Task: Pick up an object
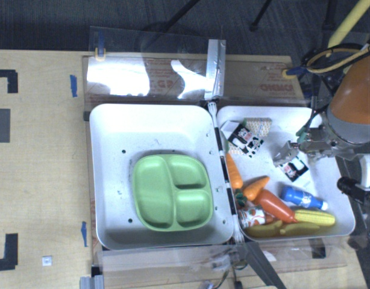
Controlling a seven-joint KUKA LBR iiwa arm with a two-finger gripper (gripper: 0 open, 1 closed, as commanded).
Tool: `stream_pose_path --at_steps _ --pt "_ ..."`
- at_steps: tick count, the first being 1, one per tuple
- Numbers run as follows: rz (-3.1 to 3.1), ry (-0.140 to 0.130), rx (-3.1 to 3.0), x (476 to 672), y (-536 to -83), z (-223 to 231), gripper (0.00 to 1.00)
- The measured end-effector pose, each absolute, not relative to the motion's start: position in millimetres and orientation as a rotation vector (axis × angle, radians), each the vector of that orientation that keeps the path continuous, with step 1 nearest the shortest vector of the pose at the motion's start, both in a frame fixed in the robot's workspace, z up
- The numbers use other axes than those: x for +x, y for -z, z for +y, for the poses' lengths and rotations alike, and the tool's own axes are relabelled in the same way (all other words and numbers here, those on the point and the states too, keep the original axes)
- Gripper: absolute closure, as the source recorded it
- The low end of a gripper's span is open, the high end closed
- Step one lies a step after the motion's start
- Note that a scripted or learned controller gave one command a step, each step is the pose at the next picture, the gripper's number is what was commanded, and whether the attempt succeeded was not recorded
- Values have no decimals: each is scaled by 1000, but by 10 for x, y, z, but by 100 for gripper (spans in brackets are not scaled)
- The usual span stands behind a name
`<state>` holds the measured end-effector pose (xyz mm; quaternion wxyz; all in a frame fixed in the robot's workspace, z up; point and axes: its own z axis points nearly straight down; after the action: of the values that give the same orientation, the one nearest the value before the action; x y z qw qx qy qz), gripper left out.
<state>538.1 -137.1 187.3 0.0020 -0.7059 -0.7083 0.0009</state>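
Observation:
My gripper (288,153) hangs over the middle of the right bin (275,114), reaching in from the right under the grey wrist and its orange band. A small black-and-white item (296,170) lies just below and in front of it; whether they touch cannot be told. A black-and-white carton (245,139) lies to its left near the bin's divider. Along the bin's front lie a blue bottle (303,198), a yellow corn cob (314,218), a red-orange carrot (274,205) and a slimmer orange carrot (234,171).
The left bin (112,161) holds a green divided plate (172,191). A speckled beige piece (258,125) sits at the back of the right bin. Clear plastic sheeting and a metal post (215,68) stand behind the bins. Cables hang at the upper right.

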Motion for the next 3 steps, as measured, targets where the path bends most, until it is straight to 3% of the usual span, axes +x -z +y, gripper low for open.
stream_pose_path --at_steps 1,2,3 --pt "-1773 5 -2593 5580 -934 -1892 0" --pt "-1325 -5 -2840 5219 -1118 -1969 0" --pt "-1503 0 -2757 5804 -851 -1847 0"
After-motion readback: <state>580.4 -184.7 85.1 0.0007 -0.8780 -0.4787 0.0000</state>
